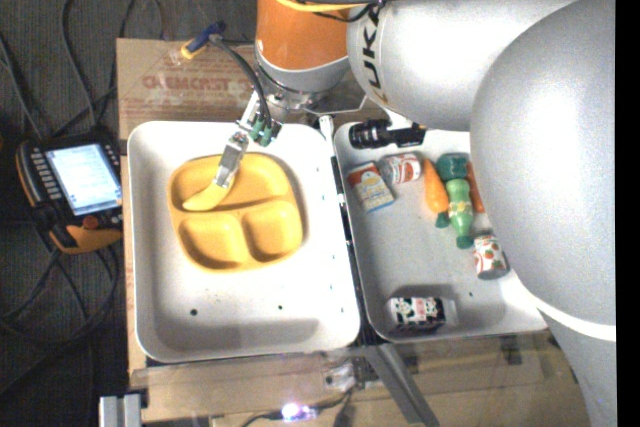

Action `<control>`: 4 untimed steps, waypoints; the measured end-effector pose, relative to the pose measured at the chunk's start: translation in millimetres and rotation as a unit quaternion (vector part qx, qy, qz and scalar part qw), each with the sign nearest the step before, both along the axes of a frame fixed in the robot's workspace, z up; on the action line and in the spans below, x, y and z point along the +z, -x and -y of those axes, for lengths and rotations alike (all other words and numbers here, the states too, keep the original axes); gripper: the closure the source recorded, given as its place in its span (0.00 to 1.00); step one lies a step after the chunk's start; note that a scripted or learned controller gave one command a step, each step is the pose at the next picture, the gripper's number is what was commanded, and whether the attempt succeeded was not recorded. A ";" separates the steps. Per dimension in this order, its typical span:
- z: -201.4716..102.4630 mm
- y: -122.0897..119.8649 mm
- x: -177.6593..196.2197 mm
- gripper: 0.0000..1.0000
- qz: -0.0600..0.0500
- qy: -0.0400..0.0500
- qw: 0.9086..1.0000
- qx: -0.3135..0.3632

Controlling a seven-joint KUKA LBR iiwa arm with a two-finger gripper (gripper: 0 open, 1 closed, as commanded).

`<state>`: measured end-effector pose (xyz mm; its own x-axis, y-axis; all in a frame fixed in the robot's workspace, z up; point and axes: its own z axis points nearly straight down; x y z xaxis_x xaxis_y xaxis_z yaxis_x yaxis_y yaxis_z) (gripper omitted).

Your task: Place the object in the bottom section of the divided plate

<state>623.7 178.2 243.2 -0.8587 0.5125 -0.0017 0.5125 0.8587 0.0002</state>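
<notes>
Crowding right bin (pixel 520 310): cartons, bottle (pixel 458 200), cans; yellow divided plate (pixel 238 212) left.

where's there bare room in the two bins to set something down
In the left bin, the white floor below the yellow divided plate is bare, and a narrower strip runs along its left side. In the right bin, a patch lies free between the small carton and the dark packet. Crowded: the right bin's upper half, with carrot and green bottle.
</notes>
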 end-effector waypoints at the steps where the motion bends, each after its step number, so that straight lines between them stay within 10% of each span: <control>1: 147.5 -11.9 91.1 0.00 0.001 0.001 1.000 0.002; 4: 147.1 -11.8 90.8 0.00 0.001 0.001 1.000 0.002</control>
